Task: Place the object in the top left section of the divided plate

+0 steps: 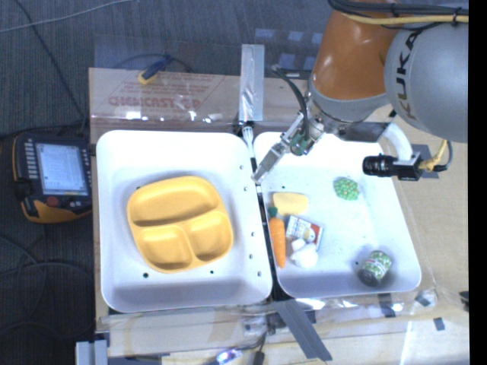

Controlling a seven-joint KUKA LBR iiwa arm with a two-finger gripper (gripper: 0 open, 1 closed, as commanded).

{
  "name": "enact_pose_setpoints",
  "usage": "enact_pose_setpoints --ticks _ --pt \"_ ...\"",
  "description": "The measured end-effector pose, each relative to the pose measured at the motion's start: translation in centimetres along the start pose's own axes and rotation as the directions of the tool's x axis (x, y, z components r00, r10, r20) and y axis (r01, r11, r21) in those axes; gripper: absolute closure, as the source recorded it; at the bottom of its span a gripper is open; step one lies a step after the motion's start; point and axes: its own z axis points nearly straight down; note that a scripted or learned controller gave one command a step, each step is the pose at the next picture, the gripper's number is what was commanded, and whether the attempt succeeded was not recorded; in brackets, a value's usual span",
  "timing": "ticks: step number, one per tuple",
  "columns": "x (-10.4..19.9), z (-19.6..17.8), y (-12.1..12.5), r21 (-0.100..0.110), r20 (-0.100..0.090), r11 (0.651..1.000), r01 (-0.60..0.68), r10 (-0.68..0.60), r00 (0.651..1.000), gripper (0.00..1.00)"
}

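Gripper [262, 167] low over the bins' shared rim, openness impossible to tell. Yellow plate [180, 222] in left bin [114, 280]; carrot [278, 241], green ball [346, 188] in right.

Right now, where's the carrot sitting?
The carrot lies in the right bin, along its left wall beside the divider, just below the yellow block and left of the small carton.
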Motion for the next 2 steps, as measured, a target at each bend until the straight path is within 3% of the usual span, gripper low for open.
enact_pose_setpoints --ticks 1,2 --pt "4.6 -7.6 2.8 0.001 0.002 0.990 0.139 -0.139 0.990 0.00" --pt "7.0 -16.4 3.8 0.000 0.004 0.930 0.367 -0.367 0.930 0.00"
